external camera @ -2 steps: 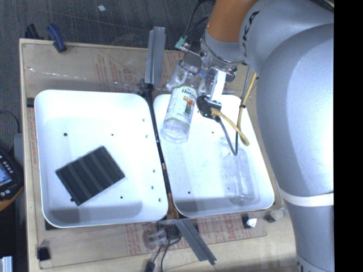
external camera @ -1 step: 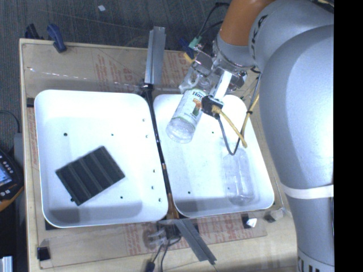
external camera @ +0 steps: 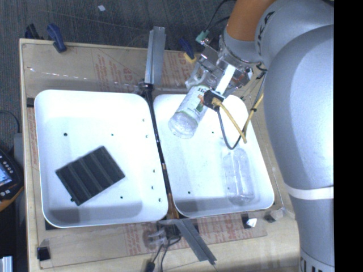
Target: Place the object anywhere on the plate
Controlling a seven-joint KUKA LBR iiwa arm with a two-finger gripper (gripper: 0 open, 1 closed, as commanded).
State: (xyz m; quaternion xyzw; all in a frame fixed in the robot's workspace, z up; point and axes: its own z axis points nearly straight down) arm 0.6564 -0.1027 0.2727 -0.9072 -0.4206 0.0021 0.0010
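Note:
A dark grey ribbed plate (external camera: 91, 174) lies flat in the left bin (external camera: 41, 112), toward its front left. My gripper (external camera: 205, 93) hangs over the back of the right bin (external camera: 195, 208). It is shut on the top end of a clear plastic bottle (external camera: 185, 119). That bottle tilts down and to the left, lifted off the bin floor, with its round base close to the rim between the two bins. The plate is well to the left of it and nearer the front.
A second clear bottle (external camera: 239, 174) lies along the right bin's right side. A yellow and black cable (external camera: 231, 123) loops down from the wrist. A metal bar (external camera: 154, 55) stands behind the bins' shared rim, and blue clamps (external camera: 55, 37) sit on the bench's back edge.

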